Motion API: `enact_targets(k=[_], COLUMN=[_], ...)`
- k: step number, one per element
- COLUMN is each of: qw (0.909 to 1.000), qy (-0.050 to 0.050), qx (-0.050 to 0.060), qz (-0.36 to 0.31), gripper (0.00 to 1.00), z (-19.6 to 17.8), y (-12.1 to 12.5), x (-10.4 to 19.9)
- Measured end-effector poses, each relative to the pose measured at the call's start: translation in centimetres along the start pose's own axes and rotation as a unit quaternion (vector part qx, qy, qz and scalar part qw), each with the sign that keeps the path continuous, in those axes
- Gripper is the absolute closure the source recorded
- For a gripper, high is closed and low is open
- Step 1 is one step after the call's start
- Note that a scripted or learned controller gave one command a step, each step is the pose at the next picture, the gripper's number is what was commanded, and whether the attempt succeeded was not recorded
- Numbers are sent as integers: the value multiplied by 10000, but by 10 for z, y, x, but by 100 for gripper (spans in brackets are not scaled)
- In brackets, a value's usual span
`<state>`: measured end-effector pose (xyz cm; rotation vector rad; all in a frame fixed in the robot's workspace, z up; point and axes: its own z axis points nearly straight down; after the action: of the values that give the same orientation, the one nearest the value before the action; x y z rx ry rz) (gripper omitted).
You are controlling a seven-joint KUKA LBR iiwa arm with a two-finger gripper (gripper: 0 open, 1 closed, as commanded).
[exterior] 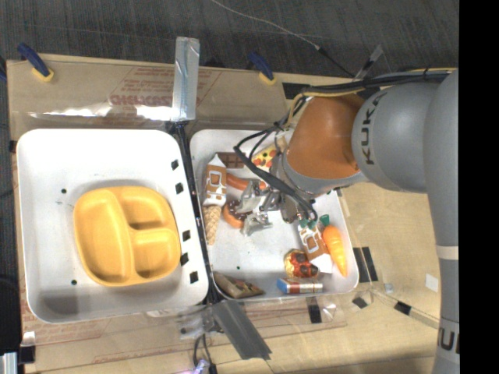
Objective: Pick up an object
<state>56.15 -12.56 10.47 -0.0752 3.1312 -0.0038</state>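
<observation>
The gripper (256, 209) hung low in the right bin (340, 209), and whether it grasped anything could not be told. An ice-cream cone toy (212, 216) lay just beside it at nine o'clock, long axis running twelve to six, near the bin's left wall

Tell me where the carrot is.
The carrot lies in the right bin, against its right wall near the lower corner, beside a small bottle.

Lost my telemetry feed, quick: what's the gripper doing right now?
Gripper: down in the right bin among the toys; open or closed cannot be told.
</observation>
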Motion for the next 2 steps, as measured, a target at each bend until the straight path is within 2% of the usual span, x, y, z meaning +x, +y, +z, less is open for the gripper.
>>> enact_targets(k=[1,2], qw=[10000,9967], qy=[5,55], qx=[7,-22], qz=[3,-810], gripper=[0,0], z=[0,13], y=[-1,-39], x=[0,45])
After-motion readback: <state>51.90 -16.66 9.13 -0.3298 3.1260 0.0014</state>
